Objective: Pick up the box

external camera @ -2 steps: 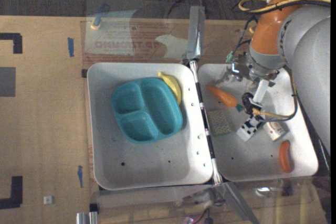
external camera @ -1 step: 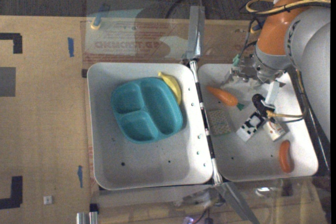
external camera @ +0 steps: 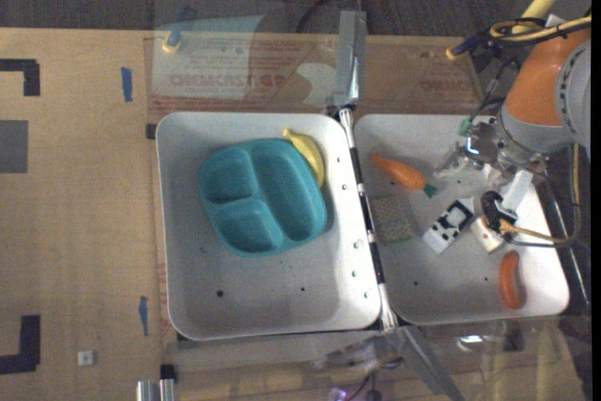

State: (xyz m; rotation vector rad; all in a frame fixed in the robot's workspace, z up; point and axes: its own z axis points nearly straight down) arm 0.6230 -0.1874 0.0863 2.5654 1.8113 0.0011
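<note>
Hovering over the right bin (external camera: pixel 554 291), the gripper (external camera: pixel 493 166), its grip state impossible to tell here, stands just beside the box (external camera: pixel 448 226), where the nearby carrot (external camera: pixel 399 174) and sponge (external camera: pixel 395 221) risk a wrong or glancing grasp.

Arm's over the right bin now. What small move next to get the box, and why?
Probably shift the gripper toward the camera and slightly left, then lower: the box lies below it in the view, apart from the fingers, between the carrot and the sausage.
</note>
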